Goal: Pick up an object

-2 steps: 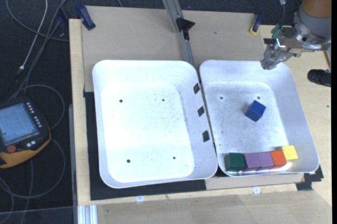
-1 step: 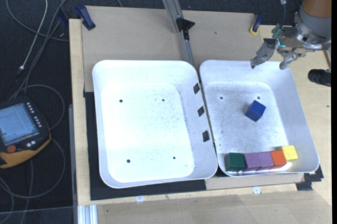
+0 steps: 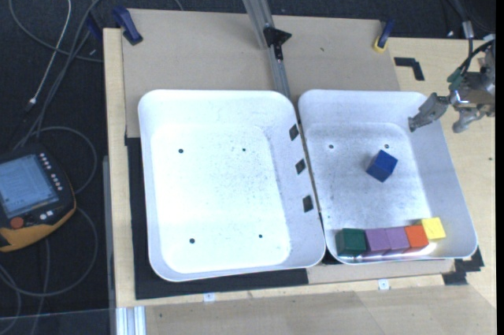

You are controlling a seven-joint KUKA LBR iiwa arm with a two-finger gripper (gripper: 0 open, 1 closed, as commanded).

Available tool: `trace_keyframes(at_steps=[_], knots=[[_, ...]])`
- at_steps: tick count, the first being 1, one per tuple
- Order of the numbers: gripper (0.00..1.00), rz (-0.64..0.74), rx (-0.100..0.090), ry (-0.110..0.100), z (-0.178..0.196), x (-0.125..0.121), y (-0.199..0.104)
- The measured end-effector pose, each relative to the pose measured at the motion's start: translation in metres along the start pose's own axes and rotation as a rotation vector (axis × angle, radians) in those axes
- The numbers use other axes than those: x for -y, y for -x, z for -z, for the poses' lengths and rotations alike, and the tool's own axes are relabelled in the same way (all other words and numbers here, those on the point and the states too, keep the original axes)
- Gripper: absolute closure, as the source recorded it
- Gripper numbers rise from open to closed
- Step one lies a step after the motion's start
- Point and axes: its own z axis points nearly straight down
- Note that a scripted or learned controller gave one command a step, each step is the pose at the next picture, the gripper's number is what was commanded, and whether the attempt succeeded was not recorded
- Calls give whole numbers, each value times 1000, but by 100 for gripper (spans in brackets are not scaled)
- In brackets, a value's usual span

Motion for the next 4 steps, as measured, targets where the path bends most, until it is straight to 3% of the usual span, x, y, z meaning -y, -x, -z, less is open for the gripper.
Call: trace_keyframes(at_steps=[1, 2, 3, 4], knots=[[0, 4, 10, 26, -148, -16, -41], [0, 4, 13, 29, -157, -12, -44], [0, 5, 6, 15, -165, -13, -29], [100, 6, 0, 7, -158, -10, -33]])
